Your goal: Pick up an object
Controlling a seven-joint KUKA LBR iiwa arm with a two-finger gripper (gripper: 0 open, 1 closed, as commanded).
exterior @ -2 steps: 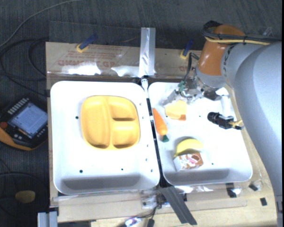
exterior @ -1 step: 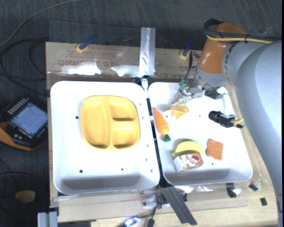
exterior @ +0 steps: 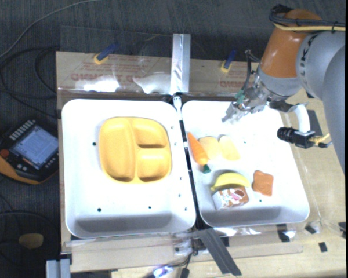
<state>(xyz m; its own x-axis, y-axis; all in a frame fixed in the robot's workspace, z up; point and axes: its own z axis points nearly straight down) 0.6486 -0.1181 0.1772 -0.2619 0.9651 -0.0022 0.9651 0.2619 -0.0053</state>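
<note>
White left bin (exterior: 81, 213) holds a yellow divided tray (exterior: 134, 149); right bin (exterior: 278, 213) holds carrot (exterior: 197, 150), banana (exterior: 230, 181), cup (exterior: 230, 198), orange piece (exterior: 263, 183); my gripper (exterior: 234, 113) hovers above its far edge, holding nothing.

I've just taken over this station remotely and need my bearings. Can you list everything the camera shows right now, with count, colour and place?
White bins: 2, side by side on the bench.
Divided tray: 1, yellow, in the left bin.
Carrot: 1, orange with a green end, right bin by the centre divider.
Pale pieces: 2, pale yellow, right bin, just right of the carrot.
Banana: 1, yellow, right bin, near front.
Printed cup: 1, brown and white, right under the banana.
Orange piece: 1, right of the banana.
Handheld controller: 1, orange with a screen, on the floor at left.
Clamps: 2, blue and yellow, back edge.
Arm: 1, grey with orange band, at right.
Gripper: 1, above the right bin's back part.
</note>
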